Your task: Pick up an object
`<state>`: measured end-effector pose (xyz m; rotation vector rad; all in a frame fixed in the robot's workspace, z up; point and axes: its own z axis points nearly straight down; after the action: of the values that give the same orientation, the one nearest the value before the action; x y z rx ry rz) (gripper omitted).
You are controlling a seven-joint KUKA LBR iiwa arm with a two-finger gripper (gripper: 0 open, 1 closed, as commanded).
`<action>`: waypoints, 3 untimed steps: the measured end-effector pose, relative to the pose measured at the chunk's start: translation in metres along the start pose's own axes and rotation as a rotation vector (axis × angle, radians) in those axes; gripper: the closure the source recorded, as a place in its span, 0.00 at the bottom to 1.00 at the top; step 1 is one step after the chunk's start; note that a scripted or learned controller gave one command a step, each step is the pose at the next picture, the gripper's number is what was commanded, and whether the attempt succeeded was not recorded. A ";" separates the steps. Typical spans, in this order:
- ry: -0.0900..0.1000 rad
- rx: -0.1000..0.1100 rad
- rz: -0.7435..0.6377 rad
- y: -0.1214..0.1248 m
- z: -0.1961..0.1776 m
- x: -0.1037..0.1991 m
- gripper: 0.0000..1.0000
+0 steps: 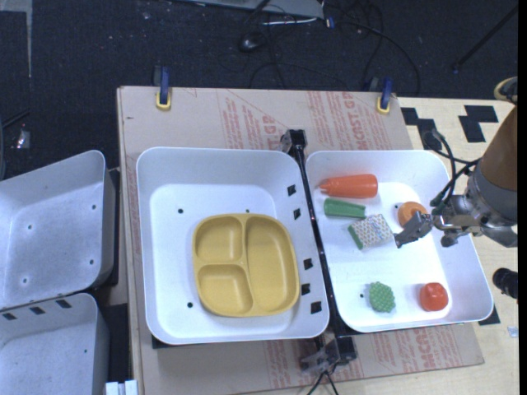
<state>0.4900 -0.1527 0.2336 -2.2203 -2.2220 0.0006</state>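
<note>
the left bin (156, 220) at frame centre holds a yellow divided tray (245, 263). in the right bin (461, 257) lie an orange carrot (350, 186) at the top, a green block (343, 209), a checkered pouch (372, 231), a green knobbly piece (381, 296) and a red ball (433, 296) at the bottom. at the right the gripper (414, 229) sits low beside a small orange object (409, 212), nothing visibly between its jaws; how far they gape i cannot tell.

You are looking at a robotics lab: two white bins (222, 171) clamped on a cardboard-covered bench (214, 113), loose cables (362, 31) across the dark floor.
</note>
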 end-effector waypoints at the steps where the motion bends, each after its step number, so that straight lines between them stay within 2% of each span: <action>1: 0.001 0.005 0.001 0.008 0.058 0.003 0.00; 2: 0.002 0.006 0.003 0.002 0.120 -0.003 0.00; 3: 0.001 0.003 0.002 0.002 0.143 -0.002 0.00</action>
<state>0.4915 -0.1545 0.0906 -2.2200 -2.2177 0.0024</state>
